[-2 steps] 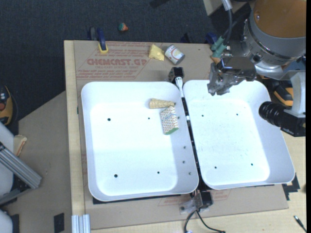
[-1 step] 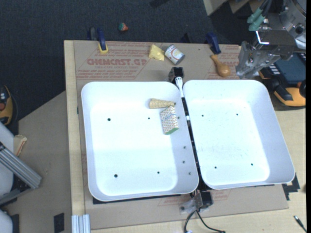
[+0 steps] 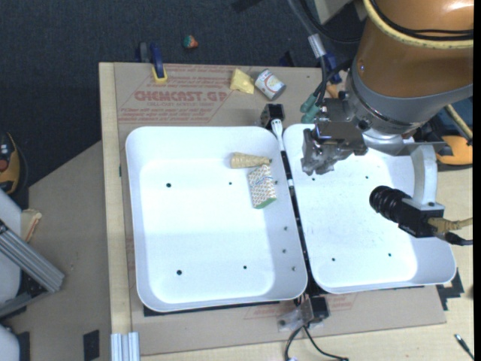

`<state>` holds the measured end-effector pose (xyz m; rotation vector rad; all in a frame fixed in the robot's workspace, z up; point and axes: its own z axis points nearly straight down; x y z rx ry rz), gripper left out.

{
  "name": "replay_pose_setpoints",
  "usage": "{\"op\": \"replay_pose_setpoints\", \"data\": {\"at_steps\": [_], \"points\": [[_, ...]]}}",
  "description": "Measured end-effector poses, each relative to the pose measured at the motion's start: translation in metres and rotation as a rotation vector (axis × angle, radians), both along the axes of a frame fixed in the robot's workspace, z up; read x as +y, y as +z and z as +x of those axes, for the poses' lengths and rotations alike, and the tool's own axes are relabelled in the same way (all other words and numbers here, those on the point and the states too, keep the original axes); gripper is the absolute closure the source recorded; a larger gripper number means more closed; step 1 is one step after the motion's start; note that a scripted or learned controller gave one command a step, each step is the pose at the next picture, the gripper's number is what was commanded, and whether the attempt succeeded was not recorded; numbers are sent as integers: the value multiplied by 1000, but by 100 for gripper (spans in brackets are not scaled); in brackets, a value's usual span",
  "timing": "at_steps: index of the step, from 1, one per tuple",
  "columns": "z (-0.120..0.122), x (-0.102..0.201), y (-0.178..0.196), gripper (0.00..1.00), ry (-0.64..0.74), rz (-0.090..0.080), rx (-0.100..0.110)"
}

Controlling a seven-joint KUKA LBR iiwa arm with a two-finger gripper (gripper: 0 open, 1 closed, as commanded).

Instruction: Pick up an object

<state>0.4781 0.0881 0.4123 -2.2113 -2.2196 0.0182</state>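
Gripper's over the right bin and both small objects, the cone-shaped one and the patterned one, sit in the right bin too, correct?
Not quite. The camera view shows the gripper over the right bin, but the cone-shaped object and patterned object lie in the left bin.

We are seeing a tan cone [image 3: 249, 160] and a patterned green-white packet [image 3: 261, 186] lying touching near the left bin's [image 3: 150, 224] upper right corner.

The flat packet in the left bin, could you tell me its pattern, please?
The flat packet has a fine green-and-white check with a green edge, in the camera view.
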Motion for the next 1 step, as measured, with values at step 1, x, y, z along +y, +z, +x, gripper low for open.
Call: {"op": "replay_pose_setpoints", "data": {"at_steps": [1], "points": [[2,-2,18,100,-2,3,-18]]}}
